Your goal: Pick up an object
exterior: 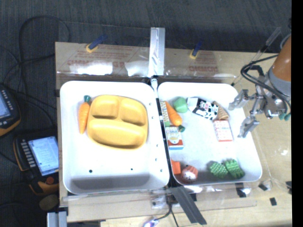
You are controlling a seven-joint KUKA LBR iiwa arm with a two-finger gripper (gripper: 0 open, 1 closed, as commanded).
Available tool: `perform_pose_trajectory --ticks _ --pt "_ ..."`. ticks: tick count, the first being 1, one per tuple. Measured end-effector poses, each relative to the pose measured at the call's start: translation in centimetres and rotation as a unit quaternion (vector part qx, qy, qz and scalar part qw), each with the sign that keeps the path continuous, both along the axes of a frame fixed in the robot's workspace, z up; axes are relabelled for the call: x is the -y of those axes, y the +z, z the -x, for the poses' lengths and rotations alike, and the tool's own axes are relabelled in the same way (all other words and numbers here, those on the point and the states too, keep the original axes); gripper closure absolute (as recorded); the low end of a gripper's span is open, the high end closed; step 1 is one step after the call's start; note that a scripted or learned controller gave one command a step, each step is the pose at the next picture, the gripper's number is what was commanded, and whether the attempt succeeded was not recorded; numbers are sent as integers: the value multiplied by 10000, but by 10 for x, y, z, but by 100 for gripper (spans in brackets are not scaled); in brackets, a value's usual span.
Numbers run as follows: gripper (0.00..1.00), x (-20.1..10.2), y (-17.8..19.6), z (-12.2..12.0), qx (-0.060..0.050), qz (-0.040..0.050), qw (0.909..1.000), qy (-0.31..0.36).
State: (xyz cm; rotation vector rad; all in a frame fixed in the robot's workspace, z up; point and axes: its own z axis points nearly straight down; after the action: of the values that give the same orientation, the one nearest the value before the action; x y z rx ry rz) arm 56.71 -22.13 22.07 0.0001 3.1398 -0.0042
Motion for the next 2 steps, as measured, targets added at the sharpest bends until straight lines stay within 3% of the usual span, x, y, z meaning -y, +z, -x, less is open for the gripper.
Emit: perform_pose_trajectory --ticks 1,2 --pt "0 -12 -102 -16 9 0 9991 -425" --pt "0 -3 -119 13 44 -20 9989 -474"
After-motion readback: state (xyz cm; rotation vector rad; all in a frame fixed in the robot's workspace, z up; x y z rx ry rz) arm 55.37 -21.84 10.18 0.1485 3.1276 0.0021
